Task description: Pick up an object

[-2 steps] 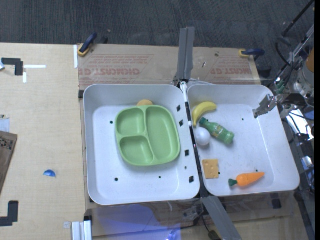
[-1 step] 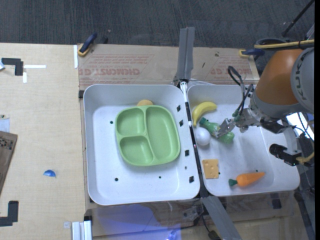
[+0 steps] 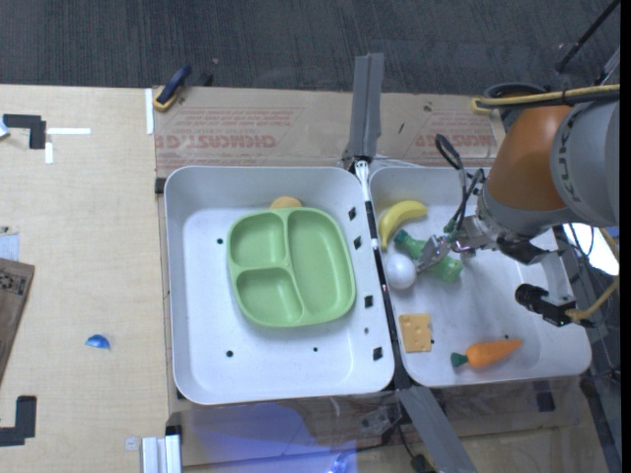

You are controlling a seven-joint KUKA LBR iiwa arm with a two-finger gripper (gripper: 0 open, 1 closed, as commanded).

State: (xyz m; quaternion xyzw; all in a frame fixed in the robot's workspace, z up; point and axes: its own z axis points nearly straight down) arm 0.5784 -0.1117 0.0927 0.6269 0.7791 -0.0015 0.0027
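In the right bin (image 3: 552, 368) lie a yellow banana (image 3: 399, 217), a white egg-shaped ball (image 3: 400, 270), a green object (image 3: 447, 268), a square orange cracker (image 3: 416, 332) and a carrot (image 3: 493, 353). My gripper (image 3: 432, 254) reaches down into this bin from the right. Its tip sits low between the banana and the green object, just right of the white ball and touching or nearly touching the green object. The arm's orange band (image 3: 527, 170) hangs above the bin's right half.
The left bin (image 3: 179, 294) holds a green divided plate (image 3: 291, 266) with a small yellow thing (image 3: 286, 203) behind its far rim. A grey divider (image 3: 367, 106) stands between the bins. Cardboard (image 3: 251, 126) lies behind them, with wooden bench (image 3: 79, 264) to the left.
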